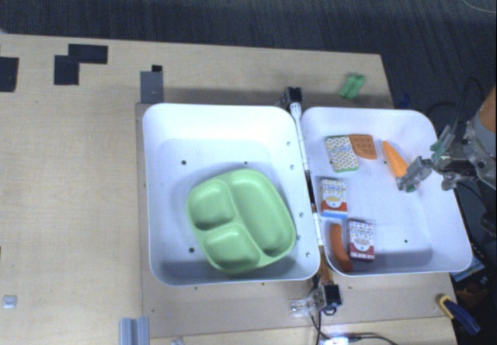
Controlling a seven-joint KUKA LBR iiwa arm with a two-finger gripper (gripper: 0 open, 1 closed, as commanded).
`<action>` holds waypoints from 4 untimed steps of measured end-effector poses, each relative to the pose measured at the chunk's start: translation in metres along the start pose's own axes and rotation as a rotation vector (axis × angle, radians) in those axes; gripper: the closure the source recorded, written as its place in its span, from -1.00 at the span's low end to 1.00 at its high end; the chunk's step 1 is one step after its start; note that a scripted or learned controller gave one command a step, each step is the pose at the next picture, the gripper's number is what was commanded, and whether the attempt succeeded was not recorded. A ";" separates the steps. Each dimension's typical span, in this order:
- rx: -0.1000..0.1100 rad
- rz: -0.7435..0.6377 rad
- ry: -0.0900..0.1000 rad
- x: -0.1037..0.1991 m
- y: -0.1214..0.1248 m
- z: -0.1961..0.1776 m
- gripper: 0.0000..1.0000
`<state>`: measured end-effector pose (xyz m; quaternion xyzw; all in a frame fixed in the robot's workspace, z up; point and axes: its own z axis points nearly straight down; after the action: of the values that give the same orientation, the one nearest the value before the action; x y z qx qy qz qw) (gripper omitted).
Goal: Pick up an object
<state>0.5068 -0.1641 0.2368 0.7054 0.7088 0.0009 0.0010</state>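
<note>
Two small cartons (361, 239), one green tray (241, 219), one carrot (394, 158), end effector (427, 172) spread, holding nothing

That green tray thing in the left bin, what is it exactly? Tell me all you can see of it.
The green tray looks like a pale green divided plate of smooth plastic, a rounded square with three compartments: one large on its right and two smaller on its left. Nothing lies in them. It sits flat, turned slightly askew, on the floor of the left bin, toward the bin's near edge, touching only that floor as far as the view shows. The gripper is away over the right bin.
</note>
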 end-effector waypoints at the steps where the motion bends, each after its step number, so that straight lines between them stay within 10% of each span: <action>1: -0.005 0.003 -0.002 -0.018 0.029 0.150 -1.00; 2: -0.010 0.002 -0.004 -0.018 0.031 0.138 1.00; 3: -0.010 0.002 -0.003 -0.018 0.031 0.138 -1.00; 4: -0.003 0.000 0.001 0.018 0.107 0.151 -1.00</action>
<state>0.6139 -0.1454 0.0858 0.7053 0.7089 0.0022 0.0020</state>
